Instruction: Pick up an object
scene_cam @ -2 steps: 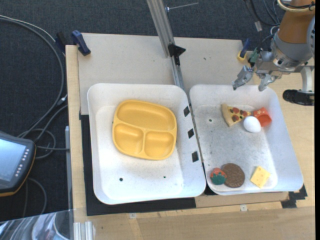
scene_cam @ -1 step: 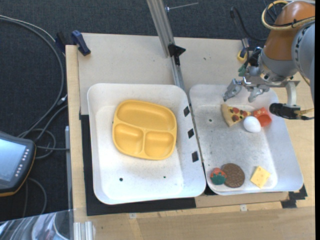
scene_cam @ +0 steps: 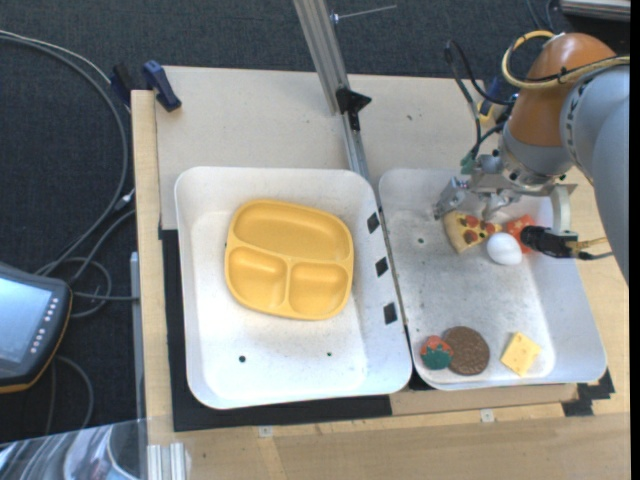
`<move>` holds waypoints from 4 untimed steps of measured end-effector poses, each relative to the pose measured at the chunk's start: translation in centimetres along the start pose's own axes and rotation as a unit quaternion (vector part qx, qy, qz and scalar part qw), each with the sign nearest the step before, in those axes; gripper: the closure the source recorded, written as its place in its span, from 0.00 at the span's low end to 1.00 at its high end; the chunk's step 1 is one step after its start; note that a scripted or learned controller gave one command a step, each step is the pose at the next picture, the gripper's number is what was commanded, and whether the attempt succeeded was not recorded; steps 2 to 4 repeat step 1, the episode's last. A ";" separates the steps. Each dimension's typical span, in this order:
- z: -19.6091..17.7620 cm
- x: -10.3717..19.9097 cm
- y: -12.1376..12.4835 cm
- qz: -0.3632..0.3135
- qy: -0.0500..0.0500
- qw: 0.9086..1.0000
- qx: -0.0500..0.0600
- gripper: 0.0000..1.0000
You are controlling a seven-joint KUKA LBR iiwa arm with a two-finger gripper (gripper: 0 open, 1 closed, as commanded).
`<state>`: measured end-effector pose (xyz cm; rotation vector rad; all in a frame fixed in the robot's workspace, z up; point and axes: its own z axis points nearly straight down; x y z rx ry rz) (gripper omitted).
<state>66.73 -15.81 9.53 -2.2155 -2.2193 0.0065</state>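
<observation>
On the worktop (scene_cam: 260, 118) two shallow white bins sit side by side, and I reach in from the right, over the right bin (scene_cam: 560, 298). The left bin (scene_cam: 200, 268) carries a yellow divided tray (scene_cam: 290, 258), the biggest thing here; it lies flat near that bin's middle, well apart from me, and I judge it too broad for my grasp. My arm is bent down over the far end of the right bin because that is where the small pieces crowd together. My gripper (scene_cam: 478, 196) hangs just above a pizza slice (scene_cam: 466, 232), which lies near the bin's far wall. Whether I am released or clenched I cannot tell from this angle, and nothing is visibly held.

The pizza slice seems the likely thing to pick, but it is hemmed in: a white egg (scene_cam: 504, 249) touches its near-right side, and a red piece (scene_cam: 515, 229) sits just behind the egg. Coming down here, I could easily nudge the egg instead.

At the near end of the right bin, well clear of me, lie a brown cookie (scene_cam: 467, 349), a small red-and-green piece (scene_cam: 436, 349) touching its left side, and a yellow cheese wedge (scene_cam: 520, 353) a little to the right. A metal post (scene_cam: 325, 48) rises at the back between the bins, out of my way.
</observation>
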 end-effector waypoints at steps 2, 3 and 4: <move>-1.6 0.0 0.2 0.000 0.000 1.000 -0.004 1.00; -1.6 0.0 0.2 0.000 0.000 1.000 -0.004 1.00; -1.6 0.0 0.2 0.000 0.000 1.000 -0.004 1.00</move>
